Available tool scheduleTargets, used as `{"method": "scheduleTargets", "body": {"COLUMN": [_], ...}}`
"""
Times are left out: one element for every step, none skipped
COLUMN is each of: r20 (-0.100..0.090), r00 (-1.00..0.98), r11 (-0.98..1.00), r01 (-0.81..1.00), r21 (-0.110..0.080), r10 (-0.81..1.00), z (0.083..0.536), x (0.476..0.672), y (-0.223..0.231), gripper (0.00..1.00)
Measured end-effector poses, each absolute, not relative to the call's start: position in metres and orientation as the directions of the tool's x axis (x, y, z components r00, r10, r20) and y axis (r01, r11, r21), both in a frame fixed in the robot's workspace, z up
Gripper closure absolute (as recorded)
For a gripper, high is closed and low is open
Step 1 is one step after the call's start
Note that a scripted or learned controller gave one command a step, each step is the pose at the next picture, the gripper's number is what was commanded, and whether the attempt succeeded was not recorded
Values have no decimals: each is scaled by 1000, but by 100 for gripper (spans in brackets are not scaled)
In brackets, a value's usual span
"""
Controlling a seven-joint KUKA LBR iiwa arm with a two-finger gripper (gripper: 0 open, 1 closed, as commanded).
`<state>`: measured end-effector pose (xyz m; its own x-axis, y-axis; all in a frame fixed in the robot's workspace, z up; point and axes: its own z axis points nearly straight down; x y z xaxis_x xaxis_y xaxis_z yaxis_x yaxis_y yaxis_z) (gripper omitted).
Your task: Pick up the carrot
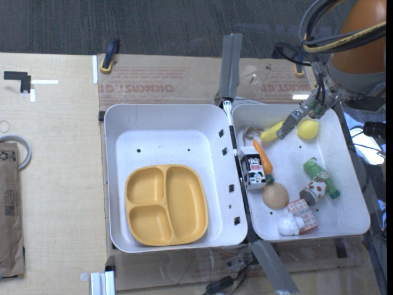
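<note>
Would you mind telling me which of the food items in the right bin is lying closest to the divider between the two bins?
The carrot: slim and orange, it lies along the right bin's left side, beside the small carton. The banana, lemon and round brown item lie farther right.

Divided tray (166, 203) in left bin (123, 128), carrot (263, 155) in right bin (350, 183) near divider, banana (272, 131) behind, ball (275, 196) in front, bottle (320, 179) right

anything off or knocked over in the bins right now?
Nothing spilled or damaged. The green bottle lies on its side in the right white bin, and the small orange carrot lies flat by the divider. The yellow compartment plate sits slightly askew in the left white bin.
</note>
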<state>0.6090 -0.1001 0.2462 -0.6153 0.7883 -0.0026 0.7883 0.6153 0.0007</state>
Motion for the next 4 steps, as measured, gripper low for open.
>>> {"method": "scheduleTargets", "body": {"r20": [-2,0,-1,-2], "r00": [-629,-587,-401,-443], "r11": [629,587,401,443], "r01": [777,810,916,897], "r21": [-1,-1,-1,0], "r10": [777,810,916,897], "z": [211,225,173,164], "x": [599,515,552,576], "y": [-94,-107,-121,-103], "gripper": [0,0,0,0]}}
